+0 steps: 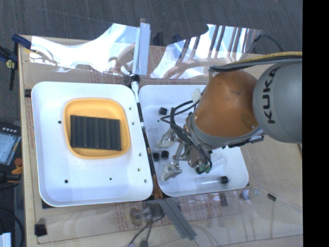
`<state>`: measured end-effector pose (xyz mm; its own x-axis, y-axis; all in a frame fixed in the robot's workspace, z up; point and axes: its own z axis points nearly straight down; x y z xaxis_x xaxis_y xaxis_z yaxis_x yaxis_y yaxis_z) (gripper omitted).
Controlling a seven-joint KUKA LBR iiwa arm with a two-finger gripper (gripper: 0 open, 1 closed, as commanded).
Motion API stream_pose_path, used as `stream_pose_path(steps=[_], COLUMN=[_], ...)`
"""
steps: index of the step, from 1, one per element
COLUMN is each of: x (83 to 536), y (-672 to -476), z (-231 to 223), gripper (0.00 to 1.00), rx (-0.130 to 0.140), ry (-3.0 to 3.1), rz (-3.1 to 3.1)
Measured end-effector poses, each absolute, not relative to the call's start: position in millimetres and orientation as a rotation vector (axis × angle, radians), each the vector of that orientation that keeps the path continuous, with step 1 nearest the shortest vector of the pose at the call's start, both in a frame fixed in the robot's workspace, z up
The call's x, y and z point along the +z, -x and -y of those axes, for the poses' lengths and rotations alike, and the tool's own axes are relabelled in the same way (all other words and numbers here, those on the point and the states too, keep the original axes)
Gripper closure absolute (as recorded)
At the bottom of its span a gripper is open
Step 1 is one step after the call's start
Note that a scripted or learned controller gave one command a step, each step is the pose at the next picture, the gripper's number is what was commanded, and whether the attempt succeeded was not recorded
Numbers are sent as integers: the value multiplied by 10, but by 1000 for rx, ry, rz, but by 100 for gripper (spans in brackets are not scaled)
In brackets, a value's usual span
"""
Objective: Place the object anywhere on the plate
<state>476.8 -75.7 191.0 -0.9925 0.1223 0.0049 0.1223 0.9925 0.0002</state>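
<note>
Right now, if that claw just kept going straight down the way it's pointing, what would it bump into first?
Most likely the floor of the right bin. The gripper points down into it, and a clear tube with a black cap lies just beside; depth is hard to judge.

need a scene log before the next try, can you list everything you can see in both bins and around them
left bin: 1, white, left half of bench
plate: 1, yellow with dark ribbed centre, in left bin
right bin: 1, white, under the arm
clear tube: 1, transparent with black cap, near front of right bin
small black pieces: a few, black, left part of right bin
arm: 1, grey with orange band, over right bin
gripper: 1, metal, low in right bin
</note>
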Motion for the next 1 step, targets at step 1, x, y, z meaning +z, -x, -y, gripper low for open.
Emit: stream_pose_path(steps=[1], x=[1919], y=[-5765], z=[645], gripper=[0], rx=[0], ry=[-322], rz=[3127])
